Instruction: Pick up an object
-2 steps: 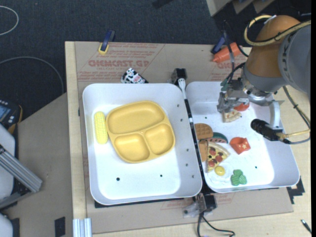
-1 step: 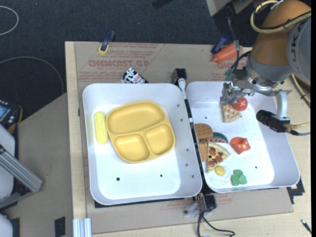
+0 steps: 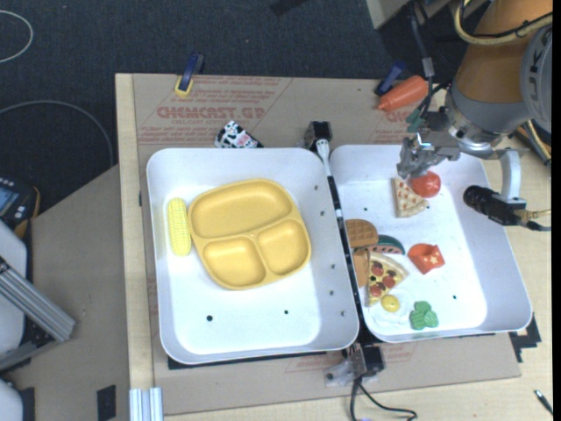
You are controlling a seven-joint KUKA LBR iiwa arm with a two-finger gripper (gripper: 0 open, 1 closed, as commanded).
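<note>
Beneath gripper, half-hidden tomato

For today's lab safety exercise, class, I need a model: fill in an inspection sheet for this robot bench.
Surface: two white bins, left bin, right bin, on a bench.
Job's things: right bin holds tomato, pizza wedge, red pepper, pizza slice, broccoli.
Clutter: yellow divided plate and corn cob in left bin.
Grippers: gripper low over the tomato; jaws unclear.
Cables: cable at front edge.
Surroundings: dark floor.
</note>
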